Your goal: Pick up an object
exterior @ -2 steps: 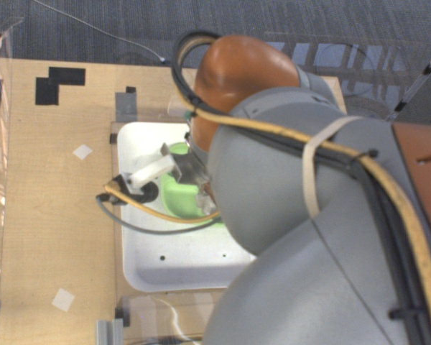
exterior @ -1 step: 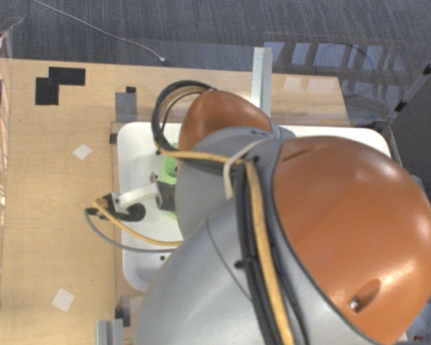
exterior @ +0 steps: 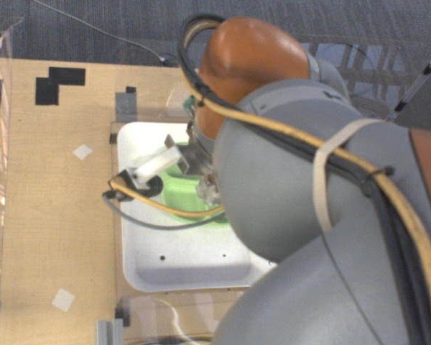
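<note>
The grey arm bulks over much of the table and covers the right side of the white bin. A green object lies in that bin, just under the wrist. How the jaws stand I cannot tell. The likely risk: jaws closing off-centre slip off the low green shape, or merely press it into the bin floor, and come up bare.
</note>
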Controlling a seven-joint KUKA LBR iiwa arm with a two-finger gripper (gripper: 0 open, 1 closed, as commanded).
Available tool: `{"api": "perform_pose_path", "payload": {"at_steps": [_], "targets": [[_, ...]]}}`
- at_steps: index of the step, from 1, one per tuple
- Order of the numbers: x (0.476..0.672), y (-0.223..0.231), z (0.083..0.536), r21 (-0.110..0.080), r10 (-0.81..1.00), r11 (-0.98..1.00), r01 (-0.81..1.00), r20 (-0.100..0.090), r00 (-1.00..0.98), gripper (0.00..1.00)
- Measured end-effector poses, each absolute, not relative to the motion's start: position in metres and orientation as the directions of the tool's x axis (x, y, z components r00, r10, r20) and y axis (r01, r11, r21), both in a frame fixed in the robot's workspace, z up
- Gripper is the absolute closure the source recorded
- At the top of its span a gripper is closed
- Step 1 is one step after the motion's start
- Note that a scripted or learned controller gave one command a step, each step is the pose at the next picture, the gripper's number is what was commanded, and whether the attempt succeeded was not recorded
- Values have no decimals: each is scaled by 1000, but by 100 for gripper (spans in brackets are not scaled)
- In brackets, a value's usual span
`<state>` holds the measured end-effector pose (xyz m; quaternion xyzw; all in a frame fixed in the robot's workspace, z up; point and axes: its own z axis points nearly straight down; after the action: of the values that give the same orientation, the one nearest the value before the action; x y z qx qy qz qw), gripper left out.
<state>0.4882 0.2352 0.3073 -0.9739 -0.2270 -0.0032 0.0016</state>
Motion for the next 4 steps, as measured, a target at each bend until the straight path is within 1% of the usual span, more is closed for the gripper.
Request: {"api": "perform_pose_path", "payload": {"at_steps": [1,2,3,4], "targets": [[493,229,142,4,201,-980,201,-9,980,100],[487,236,194,-4,211,-977,211,5,977,100],[488,235,350,-3,326,-945,326,9,945,100],[484,232,106,4,203,-979,203,-10,979,100]]}}
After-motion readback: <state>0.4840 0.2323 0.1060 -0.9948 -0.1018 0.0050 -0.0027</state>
